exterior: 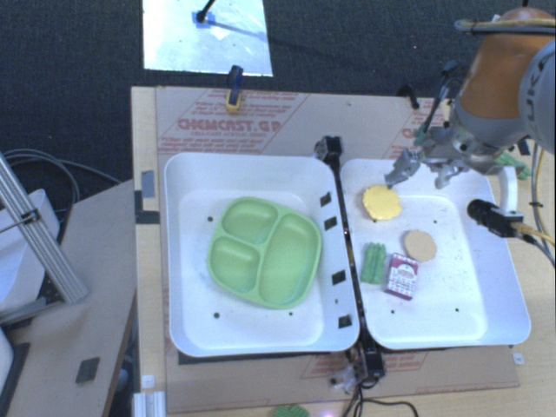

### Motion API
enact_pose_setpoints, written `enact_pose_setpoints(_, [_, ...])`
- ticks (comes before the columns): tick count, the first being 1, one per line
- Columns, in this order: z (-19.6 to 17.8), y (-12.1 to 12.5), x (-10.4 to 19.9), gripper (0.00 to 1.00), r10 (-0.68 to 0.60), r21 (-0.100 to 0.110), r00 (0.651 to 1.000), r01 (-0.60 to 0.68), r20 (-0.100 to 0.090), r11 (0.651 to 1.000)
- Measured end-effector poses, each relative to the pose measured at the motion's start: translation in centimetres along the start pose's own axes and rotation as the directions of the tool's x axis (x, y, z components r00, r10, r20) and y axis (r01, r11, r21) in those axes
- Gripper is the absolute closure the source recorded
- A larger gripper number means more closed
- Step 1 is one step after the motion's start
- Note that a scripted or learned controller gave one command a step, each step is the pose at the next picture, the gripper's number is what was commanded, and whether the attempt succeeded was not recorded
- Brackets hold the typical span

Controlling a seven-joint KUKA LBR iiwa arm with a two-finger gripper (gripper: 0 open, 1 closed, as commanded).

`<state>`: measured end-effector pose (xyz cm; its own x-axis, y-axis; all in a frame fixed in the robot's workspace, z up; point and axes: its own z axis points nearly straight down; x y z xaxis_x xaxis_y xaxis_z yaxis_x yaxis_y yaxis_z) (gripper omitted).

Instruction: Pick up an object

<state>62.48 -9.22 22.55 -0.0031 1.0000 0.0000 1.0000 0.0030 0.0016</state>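
Camera view, nearest me first: the right bin (486,320) holds a small red-and-white packet (401,277) at about 8 o'clock from its middle, touching a green ribbed piece (373,262) at its 9 o'clock. A tan round disc (420,246) lies just beyond, and a yellow round piece (381,203) sits toward 11 o'clock. Over in the left bin (187,320) rests a green divided plate (265,252). Farthest back, the claw (426,171) hangs spread apart above the right bin's far rim, gripping nothing, just at 2 o'clock of the yellow piece.
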Motion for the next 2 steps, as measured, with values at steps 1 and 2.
enact_pose_setpoints(1, [14.4,-6.2,-1.3,0.0,0.004,-0.003,1.0,-0.004,0.003,1.0])
enact_pose_setpoints(2, [3.5,-13.7,8.4,0.0,-0.007,-0.005,1.0,0.007,-0.004,1.0])
